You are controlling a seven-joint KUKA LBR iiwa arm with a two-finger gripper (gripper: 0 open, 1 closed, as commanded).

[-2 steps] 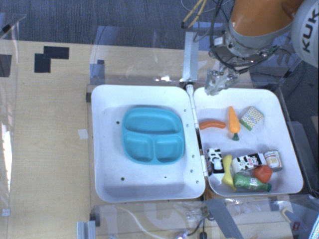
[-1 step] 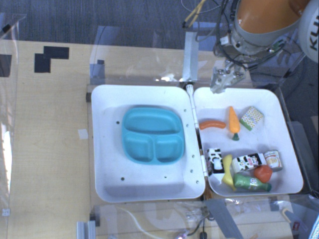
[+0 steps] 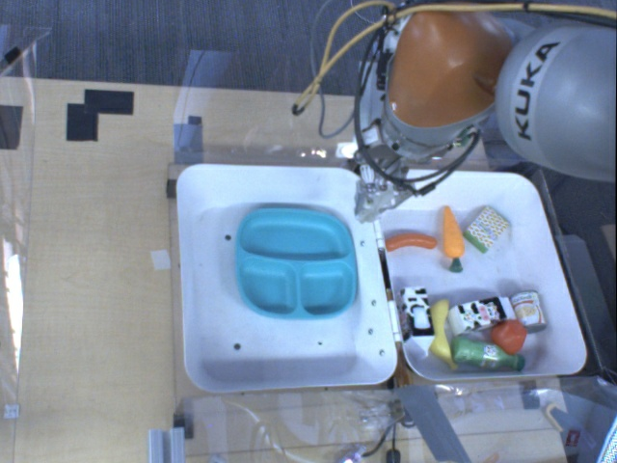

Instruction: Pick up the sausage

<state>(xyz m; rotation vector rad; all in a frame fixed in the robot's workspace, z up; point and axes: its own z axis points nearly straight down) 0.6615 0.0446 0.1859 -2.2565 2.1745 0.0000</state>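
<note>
a pale wooden bench [image 3: 87,258] with black squares near its far left sits against dark grey carpet [image 3: 193,17]. the grey and orange arm [image 3: 482,66] reaches in from the right. the left bin [image 3: 198,287] holds a blue divided tray [image 3: 294,261]; the right bin [image 3: 540,220] holds toy food. the gripper [image 3: 371,201] hangs over the seam between the bins; open or closed, cannot tell. the sausage [image 3: 411,242] lies in the right bin, just beside a carrot [image 3: 451,236].

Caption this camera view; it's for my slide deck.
End effector poised above the bin divider, just left of the sausage lying beside the carrot.
</note>
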